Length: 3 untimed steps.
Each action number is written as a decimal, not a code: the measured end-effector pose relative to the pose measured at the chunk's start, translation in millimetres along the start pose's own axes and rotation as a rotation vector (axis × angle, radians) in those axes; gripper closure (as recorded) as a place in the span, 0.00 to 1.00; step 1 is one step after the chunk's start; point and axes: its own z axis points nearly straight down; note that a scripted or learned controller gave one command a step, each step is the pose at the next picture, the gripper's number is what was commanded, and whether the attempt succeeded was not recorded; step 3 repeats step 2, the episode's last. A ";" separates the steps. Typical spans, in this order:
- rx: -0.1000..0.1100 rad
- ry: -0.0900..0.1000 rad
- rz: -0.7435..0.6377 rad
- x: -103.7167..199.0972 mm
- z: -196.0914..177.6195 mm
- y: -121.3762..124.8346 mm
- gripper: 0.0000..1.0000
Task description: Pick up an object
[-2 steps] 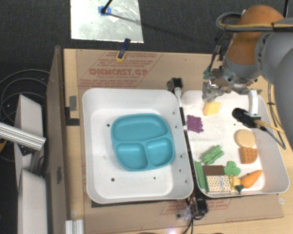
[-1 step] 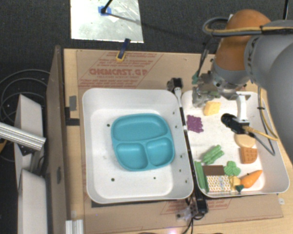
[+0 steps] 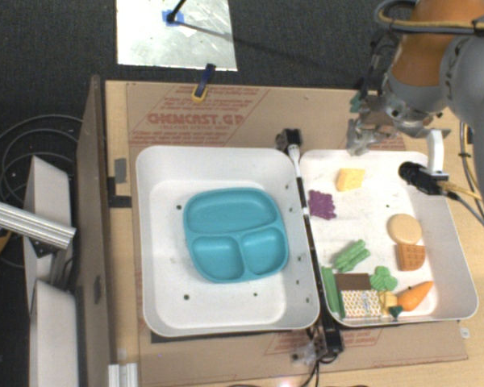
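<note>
Floor: dark grey carpet (image 3: pixel 40 47) across the upper and left of the frame.
Bench: tan board (image 3: pixel 226 111) with faded red lettering.
Upper centre: shiny silver sheet (image 3: pixel 177 27) on the floor.
Left edge: black cables (image 3: pixel 16 147), metal bar (image 3: pixel 28 224).

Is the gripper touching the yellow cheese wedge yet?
Apart. The camera view shows the gripper at the right bin's far rim, with bare white floor between it and the yellow cheese wedge.
</note>
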 end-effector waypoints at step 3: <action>0.005 0.002 -0.007 19.3 42.6 5.3 1.00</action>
